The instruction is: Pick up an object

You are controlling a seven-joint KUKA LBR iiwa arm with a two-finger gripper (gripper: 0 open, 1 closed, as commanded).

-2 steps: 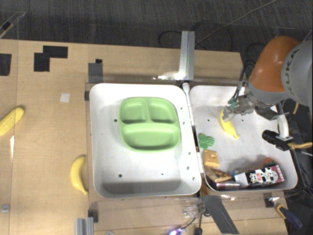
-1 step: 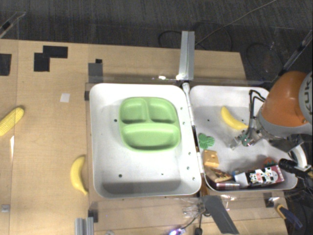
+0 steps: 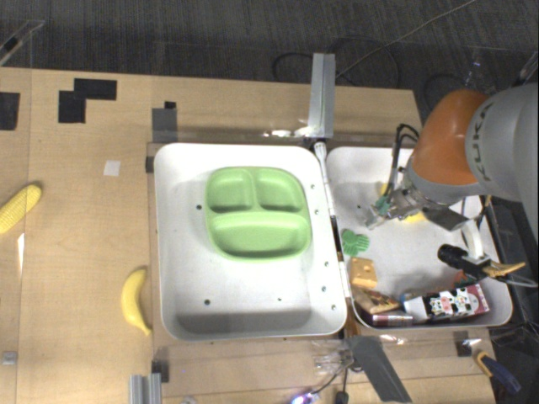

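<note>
My gripper point(image 3: 376, 215) hangs low over the upper left part of the right bin point(image 3: 421, 255), under the orange band of the arm. Just below it on the bin floor lies a small green ridged object point(image 3: 355, 242), about a finger's width from the tip. A tan block point(image 3: 363, 270) sits below that, by the bin's left wall. A red marker point(image 3: 384, 316) and a black, red and white box point(image 3: 453, 302) lie along the bin's front edge. Nothing is visibly held.
The left bin point(image 3: 181, 225) holds a green divided plate point(image 3: 256, 211). Outside the bins, a banana point(image 3: 135, 300) and a corn cob point(image 3: 18, 208) lie on the wooden bench at the left. A metal post point(image 3: 322, 99) stands behind the bins.
</note>
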